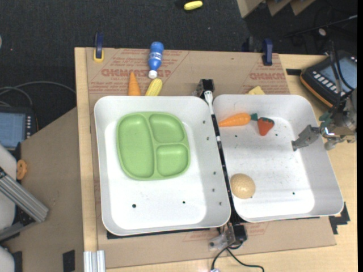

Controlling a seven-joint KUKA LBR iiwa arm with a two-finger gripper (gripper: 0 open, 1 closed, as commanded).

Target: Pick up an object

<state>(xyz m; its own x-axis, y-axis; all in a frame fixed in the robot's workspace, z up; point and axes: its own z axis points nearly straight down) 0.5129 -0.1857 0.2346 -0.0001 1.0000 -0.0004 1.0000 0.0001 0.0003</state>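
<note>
The right white bin (317, 200) holds an orange carrot (235, 119) near its back left corner. A red strawberry (265, 126) lies just right of the carrot. A beige round ball (243, 186) rests near the bin's front left. My gripper (307, 137) hangs over the right side of this bin, well to the right of the strawberry and apart from every object. Nothing shows in its grasp.
The left white bin (113, 208) carries a green divided plate (153, 145). Behind the bins on the cardboard lie a blue and white bottle (155, 58), a small orange cone (133, 85) and a yellow piece (153, 87). A dark device (329, 81) sits at the back right.
</note>
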